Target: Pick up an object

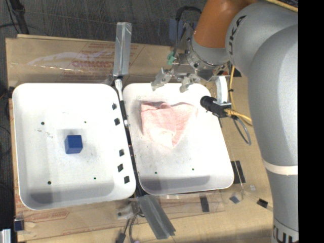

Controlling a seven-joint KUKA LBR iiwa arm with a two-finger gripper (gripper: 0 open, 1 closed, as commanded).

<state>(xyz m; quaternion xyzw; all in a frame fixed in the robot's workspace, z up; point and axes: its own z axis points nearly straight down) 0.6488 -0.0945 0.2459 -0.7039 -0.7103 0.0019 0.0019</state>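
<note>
Camera view: two shallow white bins sit side by side on the counter. The right bin [223, 171] holds a pale pink cloth [167, 121], crumpled and roughly triangular, lying in the half of the bin nearer the counter's far edge, with a raised fold along its top. The left bin [25, 135] holds a small blue cube [74, 144], near its middle and well apart from the cloth.

The gripper [171, 83] hangs over the far rim of the right bin, just beyond the cloth's top edge and not touching it. Its fingers [158, 82] are spread apart, with nothing between them.

Judging by position, the cloth is the likelier target. It looks light, soft and limp: it should bunch and drape rather than keep its shape, and a pinch on a flat single layer may slip off or catch only the bin floor. The better hold seems to be the raised fold along the top edge or the thicker wrinkled ridge near the middle, where the fingers can close on gathered fabric. The cube, by contrast, looks rigid and light with flat sides, an easy squeeze across two opposite faces.
</note>
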